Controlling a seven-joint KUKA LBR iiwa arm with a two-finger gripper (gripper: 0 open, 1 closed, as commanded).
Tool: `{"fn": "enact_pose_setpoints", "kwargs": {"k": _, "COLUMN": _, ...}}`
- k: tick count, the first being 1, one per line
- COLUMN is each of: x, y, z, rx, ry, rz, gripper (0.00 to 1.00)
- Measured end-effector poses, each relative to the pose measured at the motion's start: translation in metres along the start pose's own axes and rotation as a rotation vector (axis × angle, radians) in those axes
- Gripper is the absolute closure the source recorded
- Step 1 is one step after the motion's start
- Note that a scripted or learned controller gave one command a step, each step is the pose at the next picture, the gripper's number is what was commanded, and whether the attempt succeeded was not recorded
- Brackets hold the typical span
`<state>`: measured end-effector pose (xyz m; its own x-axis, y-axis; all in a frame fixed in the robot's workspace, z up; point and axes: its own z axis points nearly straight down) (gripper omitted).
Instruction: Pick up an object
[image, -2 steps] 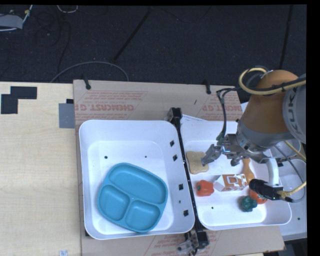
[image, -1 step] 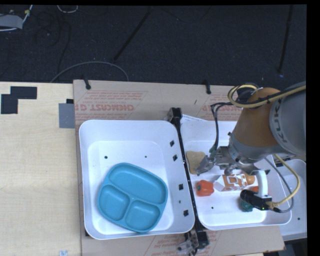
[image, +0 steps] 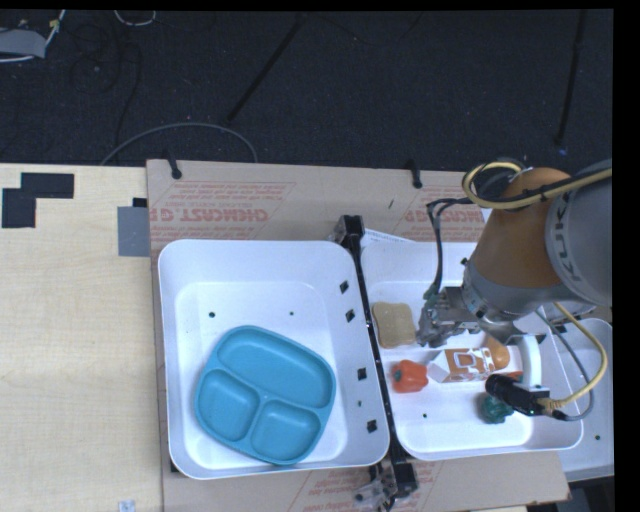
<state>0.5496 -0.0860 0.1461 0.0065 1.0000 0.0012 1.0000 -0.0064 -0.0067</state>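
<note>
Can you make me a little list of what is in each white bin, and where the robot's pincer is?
left bin: one blue plate with three sections
right bin: tan block, red-orange toy, white and orange carton, small teal thing
pincer: over the right bin, just right of the tan block, above the carton
arm: comes in from the right
held thing: cannot tell

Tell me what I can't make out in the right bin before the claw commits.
All in the camera view:
- right bin: its far right corner is hidden under the arm.
- orange-and-white package: the print is too small to read.
- teal object: too small to identify.
- tan block: it is unclear from above whether the claw touches it.
</note>
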Motion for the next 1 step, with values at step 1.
{"fn": "enact_pose_setpoints", "kwargs": {"k": 1, "x": -0.0024, "y": -0.0047, "z": -0.0432, "rx": -0.007, "ry": -0.001, "rz": -0.001, "gripper": 1.00}}
